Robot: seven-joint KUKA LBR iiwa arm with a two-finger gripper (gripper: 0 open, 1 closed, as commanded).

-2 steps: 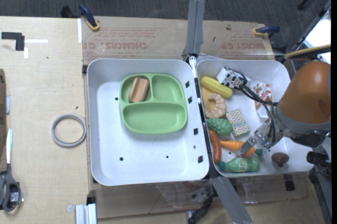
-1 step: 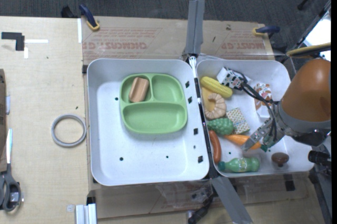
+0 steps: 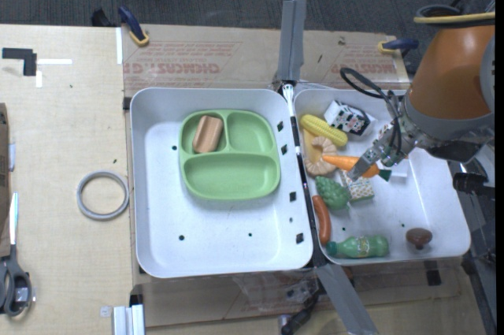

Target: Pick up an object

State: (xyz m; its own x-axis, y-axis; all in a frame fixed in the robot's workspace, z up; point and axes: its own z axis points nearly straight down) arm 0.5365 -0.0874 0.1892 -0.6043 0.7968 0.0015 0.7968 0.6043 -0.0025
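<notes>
Now end effector (image 3: 370,165) over carrot (image 3: 344,161), right bin (image 3: 441,203) floor bare rightward

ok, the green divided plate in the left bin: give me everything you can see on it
The green plate is a rounded-rectangle tray, matte pale green, plastic by the look. Raised ridges split it into three compartments: two small ones along the far side and one wide one along the near side. It lies flat on the floor of the left bin, in the far half, roughly centred left to right. A tan, bread-like toy lies in the far-left compartment. The plate appears clear of the bin walls.
</notes>
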